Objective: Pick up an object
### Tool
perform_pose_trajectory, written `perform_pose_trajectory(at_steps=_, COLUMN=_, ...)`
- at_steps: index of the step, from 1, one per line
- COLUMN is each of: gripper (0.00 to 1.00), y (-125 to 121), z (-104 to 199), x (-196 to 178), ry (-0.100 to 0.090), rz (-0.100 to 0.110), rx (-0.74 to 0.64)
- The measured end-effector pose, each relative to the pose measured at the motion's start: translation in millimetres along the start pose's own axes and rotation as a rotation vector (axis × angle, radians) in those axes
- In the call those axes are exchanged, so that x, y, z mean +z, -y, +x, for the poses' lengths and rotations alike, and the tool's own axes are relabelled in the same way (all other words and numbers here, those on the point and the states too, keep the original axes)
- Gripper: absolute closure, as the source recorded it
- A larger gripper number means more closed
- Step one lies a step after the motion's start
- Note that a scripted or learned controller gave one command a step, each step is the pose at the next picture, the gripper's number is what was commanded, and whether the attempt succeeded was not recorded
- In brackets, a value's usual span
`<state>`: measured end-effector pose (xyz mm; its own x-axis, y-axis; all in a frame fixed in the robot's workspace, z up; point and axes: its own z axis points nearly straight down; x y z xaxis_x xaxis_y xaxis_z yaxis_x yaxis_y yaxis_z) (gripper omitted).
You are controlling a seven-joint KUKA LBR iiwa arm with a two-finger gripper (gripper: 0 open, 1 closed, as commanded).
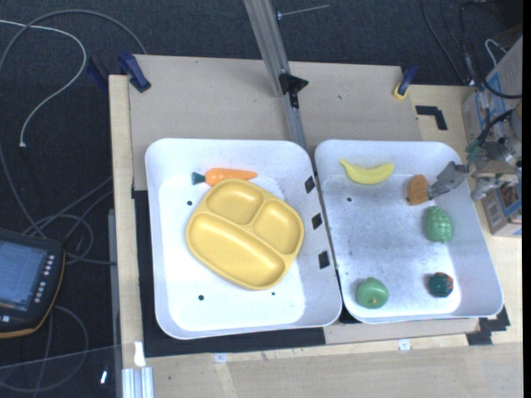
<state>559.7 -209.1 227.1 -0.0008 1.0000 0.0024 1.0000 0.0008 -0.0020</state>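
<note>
Right now the tool sits beside the brown object in the right bin. Whether it grips anything, I cannot tell.

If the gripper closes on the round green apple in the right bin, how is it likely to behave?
The round green plastic-looking apple would likely roll if nudged, since nothing touches it on the flat floor of the right white bin. Its glossy, curved skin may slip between fingers. It looks like a toy, so it is probably light and rigid.

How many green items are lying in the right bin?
2: a green apple near the front edge, left of middle, and a bumpy green fruit by the right wall. The gripper may hide something small.
</note>
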Motion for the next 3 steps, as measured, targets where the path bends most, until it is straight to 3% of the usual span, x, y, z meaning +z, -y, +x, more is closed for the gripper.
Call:
perform_pose_trajectory(at_steps=1, gripper=0.0, y=0.0, z=0.0, x=0.0, ry=0.0, rz=0.0, rx=0.0)
perform_pose_trajectory(at_steps=3, gripper=0.0, y=-9.8, z=-1.2, x=101.0, ry=0.002, rz=-0.003, rx=0.0)
